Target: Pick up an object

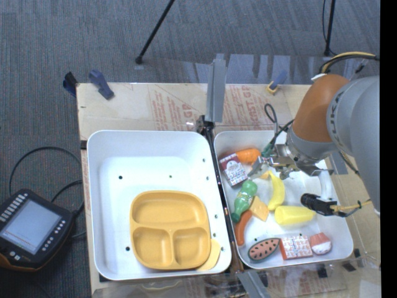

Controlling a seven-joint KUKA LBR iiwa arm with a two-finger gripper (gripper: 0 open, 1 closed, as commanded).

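Two white bins sit side by side; the right bin [345, 231] serves as landmark. To its left, touching along the shared wall, the left bin [111, 160] carries a yellow divided tray [170, 228] in its near half. Inside the right bin, toy food is piled: carrot [248, 155] and a red-white packet [234, 169] at the far left corner, green pepper [244, 197] below them along the left wall, banana [276, 191] at centre, a yellow piece [294, 215] just right of the banana, an orange wedge [259, 209] touching the pepper, watermelon slice [264, 249], a red box [295, 247] and a sushi piece [321, 243] along the near wall. The gripper [273, 164] hangs over the bin's far centre, just above the banana's upper end and beside the carrot; cannot tell how far its claw is open, nor whether it has hold of anything. A teach pendant [28, 225] lies on the floor, well left of both bins.
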